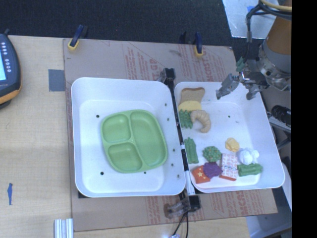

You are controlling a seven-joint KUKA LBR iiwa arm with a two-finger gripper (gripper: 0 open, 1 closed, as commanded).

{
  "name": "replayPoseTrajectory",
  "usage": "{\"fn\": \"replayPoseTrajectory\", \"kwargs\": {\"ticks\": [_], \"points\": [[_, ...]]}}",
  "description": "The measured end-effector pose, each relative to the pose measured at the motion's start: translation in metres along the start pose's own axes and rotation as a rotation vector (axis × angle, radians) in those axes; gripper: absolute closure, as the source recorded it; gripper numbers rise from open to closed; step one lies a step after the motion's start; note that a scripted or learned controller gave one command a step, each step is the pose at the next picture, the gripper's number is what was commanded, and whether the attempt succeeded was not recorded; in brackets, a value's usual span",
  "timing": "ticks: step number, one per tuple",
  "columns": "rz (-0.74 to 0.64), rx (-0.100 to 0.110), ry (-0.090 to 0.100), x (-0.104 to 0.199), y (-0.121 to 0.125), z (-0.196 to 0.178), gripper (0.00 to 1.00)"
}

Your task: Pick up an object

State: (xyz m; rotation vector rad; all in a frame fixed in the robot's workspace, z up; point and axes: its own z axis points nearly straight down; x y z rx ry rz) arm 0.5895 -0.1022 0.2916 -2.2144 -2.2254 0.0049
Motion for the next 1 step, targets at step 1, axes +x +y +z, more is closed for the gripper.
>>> {"fn": "replayPoseTrajectory", "kwargs": {"ticks": [1], "points": [[0.003,0.019,0.003,-0.0143,-0.0700,0.1556,0.00]]}}
